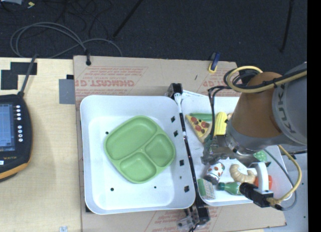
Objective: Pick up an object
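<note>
Camera view, starting at nine o'clock: a black handheld control pendant with an orange rim (9,133) lies on the pale bench top. Next comes the brown cardboard sheet (125,78) spread under both bins. The left white shallow bin (95,186) holds a light green three-compartment plastic plate (140,148). It lies flat near the bin's centre, with its two smaller wells on its four and six o'clock sides. At twelve o'clock on the cardboard lies a small blue and yellow clip (214,61).

The right white shallow bin (198,106) carries the loose toys to be picked from. A yellow toy pizza slice with red spots and a green crust (199,125) lies at the bin's eleven o'clock. A yellow oblong block (219,123) is just beside it at its three o'clock. The gripper (214,155) hangs over the bin's middle, below the grey arm with its orange band (256,108). Whether it is open or closed cannot be told. At its six o'clock sits a small white rounded toy with red and dark marks (215,170). Toward five o'clock lie a tan curved pastry-like toy (243,173) and a dark green bottle-shaped toy (229,188).
</note>
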Robot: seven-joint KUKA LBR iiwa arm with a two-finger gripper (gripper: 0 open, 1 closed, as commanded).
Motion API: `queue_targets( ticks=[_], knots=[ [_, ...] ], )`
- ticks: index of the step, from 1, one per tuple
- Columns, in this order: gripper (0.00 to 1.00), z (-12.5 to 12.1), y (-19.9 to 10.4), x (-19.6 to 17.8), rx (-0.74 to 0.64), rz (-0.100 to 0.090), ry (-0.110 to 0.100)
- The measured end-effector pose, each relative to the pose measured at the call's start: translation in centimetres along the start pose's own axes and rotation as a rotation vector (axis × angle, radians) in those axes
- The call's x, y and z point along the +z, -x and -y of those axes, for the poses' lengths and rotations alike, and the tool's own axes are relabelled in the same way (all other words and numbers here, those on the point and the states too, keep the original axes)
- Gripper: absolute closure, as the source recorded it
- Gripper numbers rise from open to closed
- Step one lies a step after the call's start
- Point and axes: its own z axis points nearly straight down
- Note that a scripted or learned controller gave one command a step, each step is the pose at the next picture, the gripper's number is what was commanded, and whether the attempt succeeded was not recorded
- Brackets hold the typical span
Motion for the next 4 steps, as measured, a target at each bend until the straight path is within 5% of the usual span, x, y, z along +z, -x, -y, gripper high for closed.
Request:
queue_targets(
  ticks=[1, 2, 3, 4],
  knots=[
    [1.0, -6.7, -4.8, -3.0, -0.007, 0.001, 0.012],
    [1.0, -5.0, -11.9, -25.5, -0.008, -0.001, 0.022],
    [1.0, -6.0, -10.0, -12.1, 0.0, 0.006, -0.007],
    [1.0, -5.2, -15.3, -4.8, -0.007, 0.003, -0.005]
  ],
)
